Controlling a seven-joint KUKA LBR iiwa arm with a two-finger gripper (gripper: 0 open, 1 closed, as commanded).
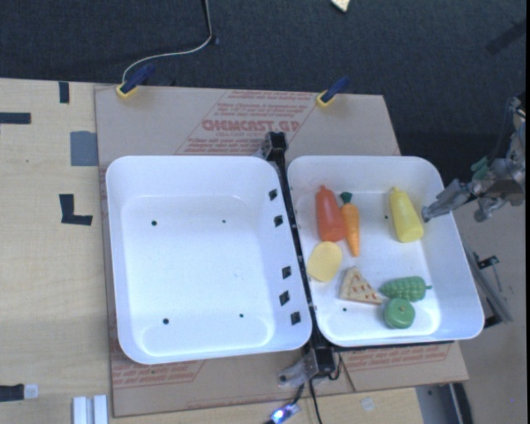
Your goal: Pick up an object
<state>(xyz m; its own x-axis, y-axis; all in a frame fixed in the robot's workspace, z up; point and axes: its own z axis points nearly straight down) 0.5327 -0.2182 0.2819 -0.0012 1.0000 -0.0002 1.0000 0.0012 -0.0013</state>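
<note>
White plastic left bin [194, 254]: bare floor w/ a few dark dots, raised rim all round, lots of free room inside. It sits on a brown cardboard sheet [247, 122] held at the far edge by two yellow-and-blue clamps [134, 79]. Wooden bench top [35, 237] to the left carries dark tape marks.

Black clips [287, 272] run down the seam where the two bins meet; rims touch there.

Right bin [455, 272] holds all the objs, crowded toward its left and near side:
- red-orange bottle [329, 213] near the seam, lying lengthwise
- carrot [351, 223] touching the bottle's right side
- pale yellow round piece [325, 261] just below both, close to the seam rim
- tan wedge w/ spots [359, 287] beside the round piece
- green bumpy veg [405, 287] right of the wedge, green round piece [398, 313] just below it, near the front rim
- yellow bottle [405, 215] apart from the rest, toward the far right; open floor between it and the carrot, and below it down to the green veg.

Gripper [442, 203] comes in from the right at the right bin's rim, just right of the yellow bottle, tip close to it. Nothing seen between its fingers; can't tell if jaws are apart or together, too small and blurred. Arm body [503, 179] stays outside the bin over the dark floor.
</note>
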